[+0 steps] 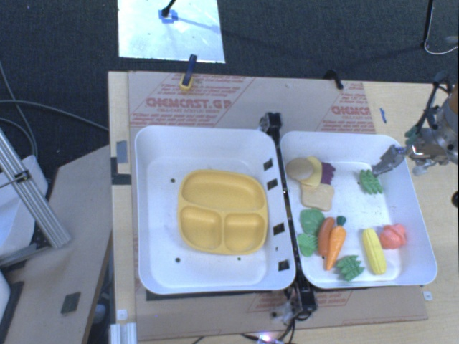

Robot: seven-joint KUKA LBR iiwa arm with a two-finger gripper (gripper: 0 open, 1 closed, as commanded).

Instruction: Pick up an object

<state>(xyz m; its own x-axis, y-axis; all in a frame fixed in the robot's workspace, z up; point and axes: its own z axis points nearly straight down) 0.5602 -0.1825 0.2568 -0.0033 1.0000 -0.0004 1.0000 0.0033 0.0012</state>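
A: Contents of the right bin (423,246)?
B: Toy foods: orange carrot (333,242) at centre, yellow corn (374,251) right of it, green leafy piece (370,182) toward the far wall.

The gripper (391,160) is hanging over the right bin (412,192) near its far right corner — just above a green leafy piece (370,183). A yellow divided plate (221,211) is lying in the left bin (154,192). Toy food is sitting in the right bin — a carrot (333,245), a corn cob (374,251), a pink piece (392,236).
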